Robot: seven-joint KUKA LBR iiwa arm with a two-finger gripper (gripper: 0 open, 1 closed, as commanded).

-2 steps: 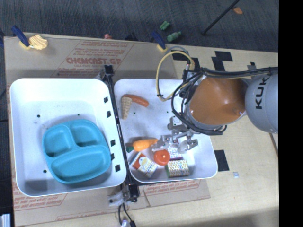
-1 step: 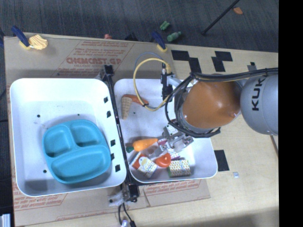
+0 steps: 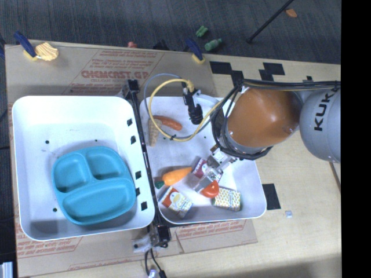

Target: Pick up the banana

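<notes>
At the left of the bench, the left bin [image 3: 26,155] holds a blue divided plate [image 3: 93,204] toward its six o'clock side. Next over, the right bin [image 3: 246,178] has a sausage [image 3: 167,122] at about ten o'clock, a carrot [image 3: 177,175] near eight, and a small carton [image 3: 178,201] at seven. A red piece [image 3: 211,190] and a yellow box [image 3: 227,198] lie toward five. The gripper [image 3: 207,169] hangs low over the bin's middle, just beside the carrot's three o'clock end, and whether it is open or closed cannot be told. The arm [image 3: 261,117] covers the bin's two o'clock corner. The banana cannot be placed with any confidence and may lie hidden under the arm. A good try would probably lift clear first, find the banana, then come down across its narrow width, away from its neighbours.
</notes>
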